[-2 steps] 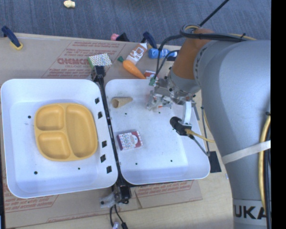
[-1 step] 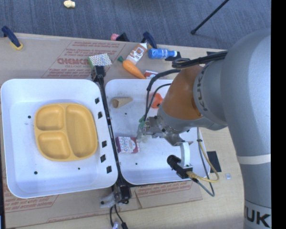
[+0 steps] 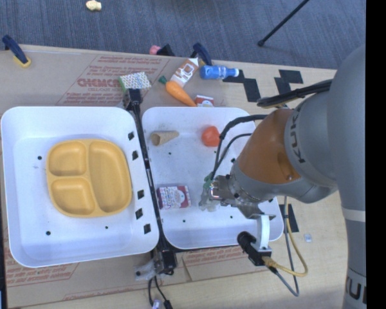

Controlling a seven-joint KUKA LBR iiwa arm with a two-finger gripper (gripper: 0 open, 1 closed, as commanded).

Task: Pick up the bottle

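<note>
Two bottle-like items lie on the cardboard beyond the right bin: a small blue bottle [image 3: 217,73] and, just left of it, a white one with an orange label [image 3: 184,72]. My gripper [image 3: 211,194] is low inside the right bin [image 3: 180,237], near its front middle, just right of a red-and-white packet [image 3: 174,197]. It is far from both bottles, roughly the bin's whole depth away. The orange wrist band and grey arm cover the bin's right part and hide most of the gripper from above.
In the right bin lie a tan cone [image 3: 164,136] and a red ball [image 3: 210,136] near the back. An orange carrot [image 3: 179,93] and a small red box [image 3: 204,100] sit behind the bin. The left bin [image 3: 19,237] holds a yellow divided plate [image 3: 89,176].
</note>
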